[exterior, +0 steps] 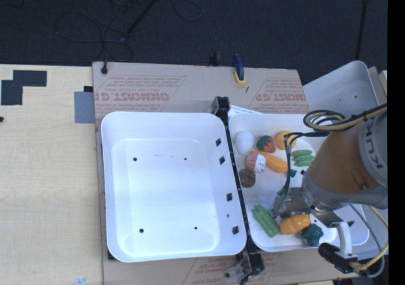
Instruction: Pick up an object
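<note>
From the camera view, the arm [345, 166] reaches in from the right over the right bin [329, 244], its orange band wide above the wrist. The end effector [286, 204] hangs low over the bin's near part; whether it is apart or together, I cannot tell (the wrist body covers most of it).

Just beside it lie the things it is nearest to: an orange toy [295, 223], rounded and glossy, with a dark green piece [311, 234] touching its right end, and a long green vegetable [266, 220] lying at a slant to its left. Nothing can be seen clamped.

Farther back in the same bin sit a white egg [244, 142], a red and green piece [266, 143], a carrot-like orange toy [271, 163] and a small brown round [247, 178] near the dividing wall.

The left bin [166, 120] sits touching the right one on the surface [44, 176].
</note>
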Controlling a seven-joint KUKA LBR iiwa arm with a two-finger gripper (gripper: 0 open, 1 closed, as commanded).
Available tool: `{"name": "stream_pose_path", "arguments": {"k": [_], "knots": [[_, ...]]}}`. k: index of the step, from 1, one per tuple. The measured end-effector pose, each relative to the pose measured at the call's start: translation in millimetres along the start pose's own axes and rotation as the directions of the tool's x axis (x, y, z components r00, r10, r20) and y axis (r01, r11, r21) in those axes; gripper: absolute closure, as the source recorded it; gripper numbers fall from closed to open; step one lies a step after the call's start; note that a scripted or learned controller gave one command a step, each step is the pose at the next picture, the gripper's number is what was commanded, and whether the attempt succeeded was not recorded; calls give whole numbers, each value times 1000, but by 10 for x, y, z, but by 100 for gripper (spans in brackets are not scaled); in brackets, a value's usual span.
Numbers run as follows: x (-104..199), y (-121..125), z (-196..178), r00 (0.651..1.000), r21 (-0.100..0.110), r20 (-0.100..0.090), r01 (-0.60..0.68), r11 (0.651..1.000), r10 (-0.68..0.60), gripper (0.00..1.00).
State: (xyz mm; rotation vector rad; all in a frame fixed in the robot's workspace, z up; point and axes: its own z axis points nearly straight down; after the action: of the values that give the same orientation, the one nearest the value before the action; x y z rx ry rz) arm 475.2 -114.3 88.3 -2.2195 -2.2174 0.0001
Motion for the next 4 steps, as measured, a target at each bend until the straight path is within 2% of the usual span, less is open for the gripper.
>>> {"name": "stream_pose_path", "arguments": {"k": [1,2,3,4], "knots": [[337,690,-666,1000,-10,2,6,1000,-6,100],[130,-23,-11,1000,5,0,-3,1000,3,100],[1473,300,-1019,1000,-8,-4,14,1000,-14,100],[1663,599,-983,1000,0,2,3,1000,-3,100]]}}
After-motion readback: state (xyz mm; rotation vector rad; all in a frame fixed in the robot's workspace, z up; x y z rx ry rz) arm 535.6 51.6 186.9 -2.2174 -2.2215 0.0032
